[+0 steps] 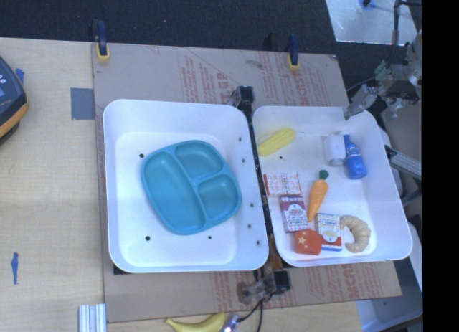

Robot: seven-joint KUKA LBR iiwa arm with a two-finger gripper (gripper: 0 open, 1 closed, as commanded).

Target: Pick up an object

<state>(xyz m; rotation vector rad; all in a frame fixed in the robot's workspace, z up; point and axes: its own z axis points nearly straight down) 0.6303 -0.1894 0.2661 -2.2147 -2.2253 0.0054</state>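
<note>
The right bin (pixel 380 180) holds several small items. A yellow corn cob (pixel 276 140) lies at its far left, and a blue bottle (pixel 353 160) lies beside a white cylinder (pixel 336 148) at the far right. An orange carrot (pixel 318 196) sits mid-bin. Small printed boxes (pixel 292 213) and a red box with a star (pixel 307 242) lie toward the near side, next to a tan croissant-like piece (pixel 356 231). My gripper (pixel 361 100) hangs over the bin's far right corner, above and apart from the bottle, with nothing seen in it.
The left bin (pixel 129 244) holds a blue divided plate (pixel 190 186). A yellow banana (pixel 197 322) lies off the bins at the near edge. Blue clamps (pixel 101 39) pin the cardboard at the back. A dark device (pixel 8 97) sits at the far left.
</note>
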